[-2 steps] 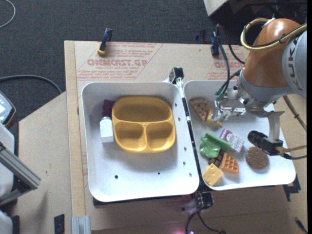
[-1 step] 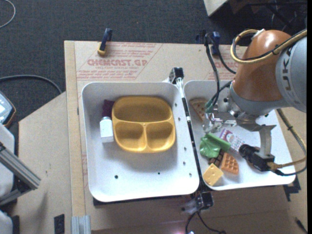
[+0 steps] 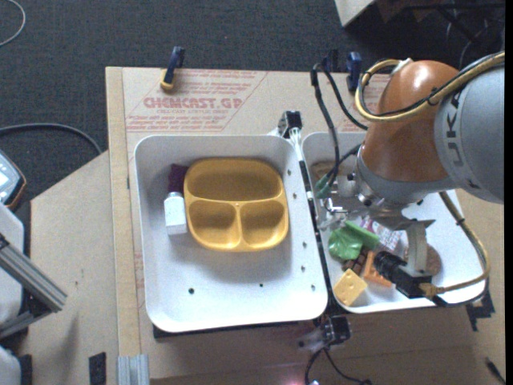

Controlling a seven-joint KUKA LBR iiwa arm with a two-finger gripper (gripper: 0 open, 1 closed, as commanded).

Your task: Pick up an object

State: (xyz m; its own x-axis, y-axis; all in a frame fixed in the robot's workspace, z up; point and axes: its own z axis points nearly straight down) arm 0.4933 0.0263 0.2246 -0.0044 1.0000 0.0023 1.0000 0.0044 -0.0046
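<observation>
The right bin (image 3: 461, 291) is largely covered by the grey and orange arm. My gripper (image 3: 335, 207) hangs low over that bin's left part, close to the dividing wall; the wrist hides its tips. Just below it lies a crumpled green object (image 3: 346, 241). A yellow wedge (image 3: 349, 287) and an orange piece (image 3: 375, 269) rest near the bin's front. A pale pink packet (image 3: 386, 235) and a brown round thing (image 3: 430, 257) lie to the right. I see nothing held.
The left bin (image 3: 152, 271) holds a yellow divided plate (image 3: 236, 203), a small white bottle (image 3: 175, 212) and a dark maroon item (image 3: 178, 175) beside it. A blue and yellow clamp (image 3: 171, 69) sits on the cardboard behind the bins.
</observation>
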